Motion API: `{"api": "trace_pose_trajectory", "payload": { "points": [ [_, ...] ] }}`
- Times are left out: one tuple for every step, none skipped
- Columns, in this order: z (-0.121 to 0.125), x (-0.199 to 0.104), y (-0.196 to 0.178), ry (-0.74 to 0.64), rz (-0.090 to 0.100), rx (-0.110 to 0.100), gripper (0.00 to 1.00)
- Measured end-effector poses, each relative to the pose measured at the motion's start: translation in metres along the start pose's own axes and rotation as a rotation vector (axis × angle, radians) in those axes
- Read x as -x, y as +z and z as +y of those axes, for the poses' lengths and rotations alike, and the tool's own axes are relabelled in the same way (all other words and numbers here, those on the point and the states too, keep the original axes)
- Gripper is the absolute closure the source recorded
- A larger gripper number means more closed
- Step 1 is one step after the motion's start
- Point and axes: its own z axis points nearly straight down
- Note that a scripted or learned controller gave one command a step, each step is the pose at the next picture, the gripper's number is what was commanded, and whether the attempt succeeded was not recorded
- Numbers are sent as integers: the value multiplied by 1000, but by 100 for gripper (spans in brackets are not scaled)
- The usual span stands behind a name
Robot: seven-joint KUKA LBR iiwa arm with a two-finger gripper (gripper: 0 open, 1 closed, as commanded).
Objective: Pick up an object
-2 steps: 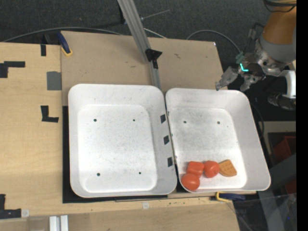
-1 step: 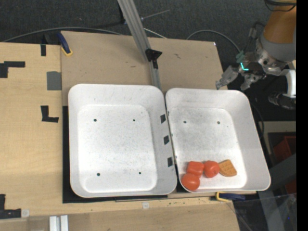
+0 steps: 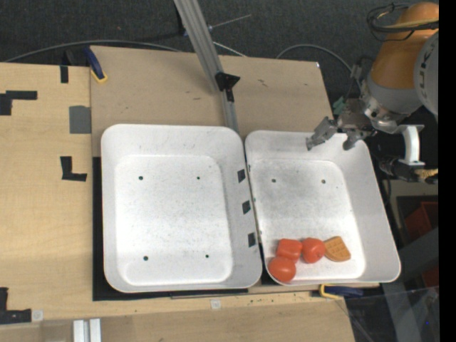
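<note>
The arm (image 3: 399, 63) reaches in from the right and carries its gripper (image 3: 332, 140) above the far edge of the right bin (image 3: 370, 191), close to that bin's far right corner. Its two fingers (image 3: 318, 139) are spread apart with nothing between them. Well away from the gripper, toward the near edge of the same bin, lie three red pieces (image 3: 293, 256) bunched together, touching one another, and an orange piece (image 3: 337, 249) just beside them on the side nearer the arm. To the gripper's far side from the arm sits the left bin (image 3: 171, 205), edge to edge with the right one
</note>
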Motion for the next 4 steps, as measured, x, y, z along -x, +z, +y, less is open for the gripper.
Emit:
{"api": "trace_pose_trajectory", "payload": {
  "points": [
    [-7,-2,46,0,-1,1,0],
    [-17,-7,97,-1,0,1,0],
    [-16,-7,84,-2,-1,5,100],
    [-25,-6,28,1,-2,11,100]
  ]
}}
